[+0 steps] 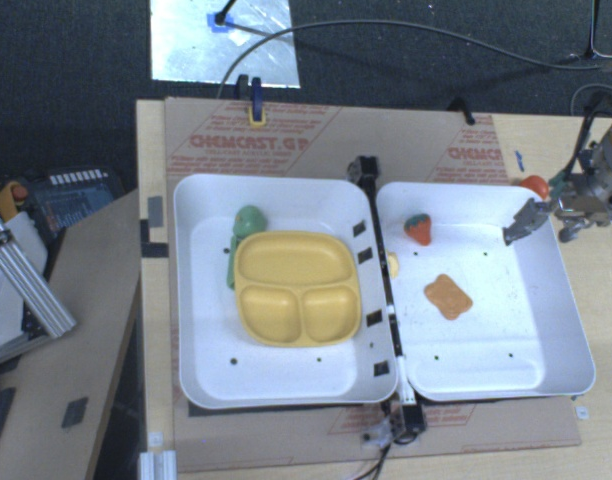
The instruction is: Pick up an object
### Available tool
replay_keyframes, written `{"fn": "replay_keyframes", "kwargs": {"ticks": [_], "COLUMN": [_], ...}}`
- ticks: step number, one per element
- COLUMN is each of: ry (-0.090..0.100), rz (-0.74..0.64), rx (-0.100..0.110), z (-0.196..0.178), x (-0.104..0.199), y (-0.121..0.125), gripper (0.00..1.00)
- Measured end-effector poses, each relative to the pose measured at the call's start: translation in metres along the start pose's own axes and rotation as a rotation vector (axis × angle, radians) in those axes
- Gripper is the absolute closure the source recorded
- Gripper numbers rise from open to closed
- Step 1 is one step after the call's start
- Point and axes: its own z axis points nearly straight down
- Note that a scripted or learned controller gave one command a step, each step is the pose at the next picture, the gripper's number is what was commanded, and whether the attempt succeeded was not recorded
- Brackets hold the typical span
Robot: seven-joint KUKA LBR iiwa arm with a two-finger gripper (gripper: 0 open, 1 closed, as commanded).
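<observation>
Beige worktop (106, 268) carries both bins. I see the fingers (531, 218) spread, nothing between them, over the right white bin's (561, 368) far-right rim; flat orange cracker-shaped toy (448, 296) lies mid-bin, well apart.

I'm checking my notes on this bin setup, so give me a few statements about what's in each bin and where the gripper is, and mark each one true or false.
1. The yellow divided tray lies in the left bin. True.
2. The strawberry sits in the left bin. False: it is in the right bin.
3. The gripper holds the orange piece. False: that piece lies on the bin floor, apart from the gripper.
4. A green object is partly hidden by the tray. True.
5. The gripper is near the right bin's far right corner. True.
</observation>
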Motion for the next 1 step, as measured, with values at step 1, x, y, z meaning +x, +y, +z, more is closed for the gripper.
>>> {"fn": "replay_keyframes", "kwargs": {"ticks": [1], "ry": [-0.002], "rz": [-0.003], "rx": [-0.012], "z": [-0.0066], "x": [0.0007], "y": [0.0021], "gripper": [0.0]}}
